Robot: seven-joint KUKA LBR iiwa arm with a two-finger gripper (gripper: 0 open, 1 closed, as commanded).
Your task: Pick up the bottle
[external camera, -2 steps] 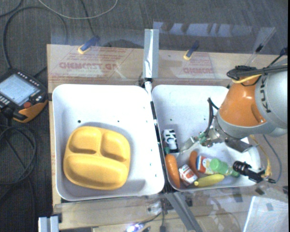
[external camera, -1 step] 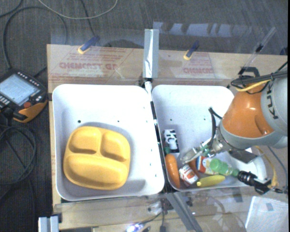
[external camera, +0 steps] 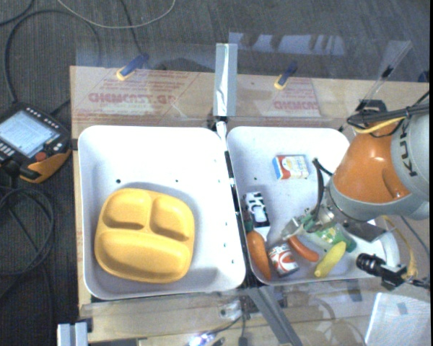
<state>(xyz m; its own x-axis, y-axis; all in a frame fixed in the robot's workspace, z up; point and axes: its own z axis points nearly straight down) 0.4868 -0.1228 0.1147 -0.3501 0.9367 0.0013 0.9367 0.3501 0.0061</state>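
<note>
Orange-banded arm (external camera: 379,171) over right bin (external camera: 289,139), jaws low among clutter near banana (external camera: 330,259), grip state unclear

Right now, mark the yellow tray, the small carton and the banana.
yellow tray (external camera: 145,234), camera view, its raised middle.
small carton (external camera: 291,166), camera view, its top face.
banana (external camera: 330,259), camera view, mid-length of its peel.

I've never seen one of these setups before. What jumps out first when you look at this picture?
The big yellow compartment tray dominates the left bin. On the right, the arm's bright orange band hangs over the right bin, above a colourful jumble of small items near its front edge: a yellow banana, a can and an orange carrot-like piece. A small carton lies apart near the back.
</note>
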